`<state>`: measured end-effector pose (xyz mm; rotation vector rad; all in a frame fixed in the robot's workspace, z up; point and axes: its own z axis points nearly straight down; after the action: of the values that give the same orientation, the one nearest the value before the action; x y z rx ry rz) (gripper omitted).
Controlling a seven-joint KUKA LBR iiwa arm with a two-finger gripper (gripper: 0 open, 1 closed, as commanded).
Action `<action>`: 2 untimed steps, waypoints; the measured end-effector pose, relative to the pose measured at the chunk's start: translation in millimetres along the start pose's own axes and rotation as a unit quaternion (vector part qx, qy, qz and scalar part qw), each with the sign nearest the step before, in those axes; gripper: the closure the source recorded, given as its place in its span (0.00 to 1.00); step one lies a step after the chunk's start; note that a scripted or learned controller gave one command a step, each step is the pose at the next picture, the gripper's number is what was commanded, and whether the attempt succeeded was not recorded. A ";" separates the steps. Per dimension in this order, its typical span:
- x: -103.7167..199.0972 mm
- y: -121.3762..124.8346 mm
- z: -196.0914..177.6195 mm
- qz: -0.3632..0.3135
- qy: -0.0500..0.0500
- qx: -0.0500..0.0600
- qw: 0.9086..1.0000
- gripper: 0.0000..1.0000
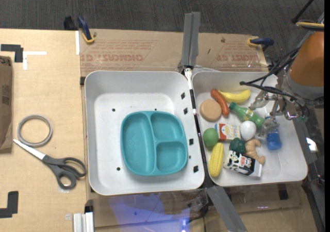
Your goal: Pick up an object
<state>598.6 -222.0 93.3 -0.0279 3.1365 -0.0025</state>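
The right bin (294, 171) holds a heap of toy food: a yellow banana (234, 95), a red sausage (220, 103), a tan bun (210, 110), a green bottle (246, 114), a white egg (248, 130), a blue cup-like piece (273, 139), a green ball (210, 137), a corn cob (216, 159) and a cow-print milk carton (240, 163). My gripper (266, 112) hangs over the bin's right half, just right of the green bottle and above the blue piece. Nothing shows as held in it.
The left bin (98, 122) holds a teal divided plate (153, 143). On the wooden bench to the left lie scissors (54, 164) and a tape roll (34, 129). Cables run off the wrist (289, 94) along the right bin's far edge.
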 end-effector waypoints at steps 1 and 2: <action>26.6 97.7 0.1 0.048 0.001 -0.001 0.999 0.00; -3.1 6.4 -0.2 0.045 0.000 0.000 0.999 0.00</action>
<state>601.6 -215.5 93.5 0.1131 3.1339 -0.0023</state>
